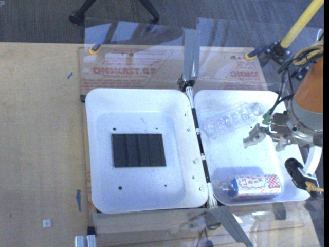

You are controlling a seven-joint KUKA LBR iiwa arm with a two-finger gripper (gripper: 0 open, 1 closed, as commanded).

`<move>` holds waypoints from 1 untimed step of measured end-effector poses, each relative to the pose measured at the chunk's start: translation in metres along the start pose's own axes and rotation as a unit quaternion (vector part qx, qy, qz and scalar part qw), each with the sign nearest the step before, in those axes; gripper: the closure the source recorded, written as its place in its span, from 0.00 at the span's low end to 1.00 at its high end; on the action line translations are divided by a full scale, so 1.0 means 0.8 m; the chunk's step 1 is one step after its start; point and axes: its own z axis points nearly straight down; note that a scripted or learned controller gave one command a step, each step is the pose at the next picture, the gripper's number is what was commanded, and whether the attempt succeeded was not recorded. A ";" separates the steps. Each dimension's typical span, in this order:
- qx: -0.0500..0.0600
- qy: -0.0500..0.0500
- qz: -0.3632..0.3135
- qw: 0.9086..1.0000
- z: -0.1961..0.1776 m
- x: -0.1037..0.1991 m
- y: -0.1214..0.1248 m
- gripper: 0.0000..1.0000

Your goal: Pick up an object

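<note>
That red-and-white packet in a clear wrap (250,184) sits just below the gripper (255,137), whose fingers look spread with nothing between, and it's probably light and slippery, so I'd pinch its middle.

A clear, crinkled plastic bottle (231,120) lies on its side, slanted across the far part of the right white bin (234,158), a red-and-white patterned tube in clear wrap (252,184) lies sideways along its near edge, and a dark ribbed rectangular slab (139,150) lies flat mid-left bin (103,138).
</note>
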 end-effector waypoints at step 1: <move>0.000 0.000 -0.127 0.992 0.061 -0.068 -0.013 0.00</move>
